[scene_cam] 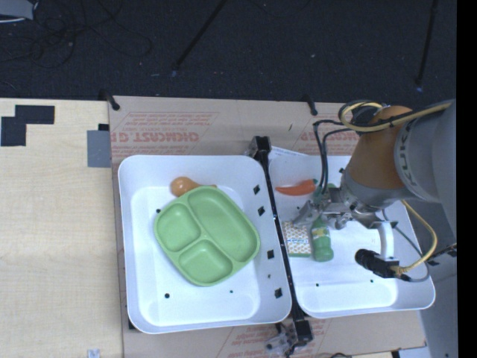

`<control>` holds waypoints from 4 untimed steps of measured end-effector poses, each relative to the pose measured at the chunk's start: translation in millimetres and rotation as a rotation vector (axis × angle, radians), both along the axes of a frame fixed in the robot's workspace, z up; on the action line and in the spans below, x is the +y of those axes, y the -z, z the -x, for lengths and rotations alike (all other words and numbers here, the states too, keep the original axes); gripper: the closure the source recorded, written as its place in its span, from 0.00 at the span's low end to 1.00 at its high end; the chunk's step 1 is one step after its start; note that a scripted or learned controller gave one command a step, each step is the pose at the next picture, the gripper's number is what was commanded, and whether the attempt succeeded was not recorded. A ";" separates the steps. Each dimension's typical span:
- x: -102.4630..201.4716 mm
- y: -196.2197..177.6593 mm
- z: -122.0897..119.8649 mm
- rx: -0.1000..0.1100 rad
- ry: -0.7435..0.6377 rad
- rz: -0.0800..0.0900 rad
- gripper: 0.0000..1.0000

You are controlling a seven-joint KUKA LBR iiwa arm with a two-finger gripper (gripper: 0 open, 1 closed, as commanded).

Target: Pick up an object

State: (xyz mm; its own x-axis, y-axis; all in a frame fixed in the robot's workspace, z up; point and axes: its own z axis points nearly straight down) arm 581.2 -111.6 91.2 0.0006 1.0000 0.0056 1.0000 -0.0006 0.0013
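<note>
In the right bin (358,293), a small green bottle (322,246) lies with its upper end right under my gripper (322,216). A patterned flat packet (297,239) lies just left of the bottle, against the bin's left wall. An orange-red carrot-shaped piece (296,189) rests farther back. My gripper hangs low over the bottle's top, and its own body hides whether it touches the bottle. The grey arm with the orange band (373,159) comes in from the right.
The left bin (128,237) holds a green divided plate (206,234) with a small orange object (182,186) behind it. A black divider (270,222) runs between the bins. A black cable plug (376,264) hangs over the right bin.
</note>
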 end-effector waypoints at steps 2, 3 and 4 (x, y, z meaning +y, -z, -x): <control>-4.7 -75.4 -6.7 -0.001 -0.001 0.006 1.00; -1.6 -119.0 -10.4 -0.001 -0.002 0.006 1.00; -1.0 -182.6 -9.8 -0.003 -0.002 0.006 1.00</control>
